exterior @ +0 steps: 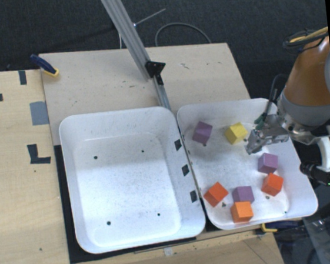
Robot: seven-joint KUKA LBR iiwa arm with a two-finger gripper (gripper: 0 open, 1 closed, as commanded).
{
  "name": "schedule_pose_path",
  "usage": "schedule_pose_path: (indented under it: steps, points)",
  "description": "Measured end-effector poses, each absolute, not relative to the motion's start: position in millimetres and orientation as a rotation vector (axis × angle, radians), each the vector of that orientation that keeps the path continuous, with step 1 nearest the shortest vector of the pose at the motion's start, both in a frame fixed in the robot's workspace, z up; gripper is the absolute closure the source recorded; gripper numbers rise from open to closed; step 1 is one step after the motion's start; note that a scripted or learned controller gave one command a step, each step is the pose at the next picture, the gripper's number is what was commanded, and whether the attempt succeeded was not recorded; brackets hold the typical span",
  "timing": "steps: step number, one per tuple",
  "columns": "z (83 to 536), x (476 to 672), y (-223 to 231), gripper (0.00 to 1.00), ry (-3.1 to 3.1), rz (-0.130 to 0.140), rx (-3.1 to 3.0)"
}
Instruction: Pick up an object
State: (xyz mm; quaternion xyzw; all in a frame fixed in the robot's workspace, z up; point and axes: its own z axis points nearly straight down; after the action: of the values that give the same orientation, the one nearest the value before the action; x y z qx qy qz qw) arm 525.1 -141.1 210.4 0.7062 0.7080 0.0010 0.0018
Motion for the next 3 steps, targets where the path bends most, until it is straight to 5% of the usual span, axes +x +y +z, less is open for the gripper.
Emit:
schedule_pose_path:
  steps: [1, 3]
  points:
    - [272, 524.9, -136, 1.00, 2.220, 0.005, 2.215]
    - [254, 528.6, -27, 1.00, 2.229, -0.002, 2.217]
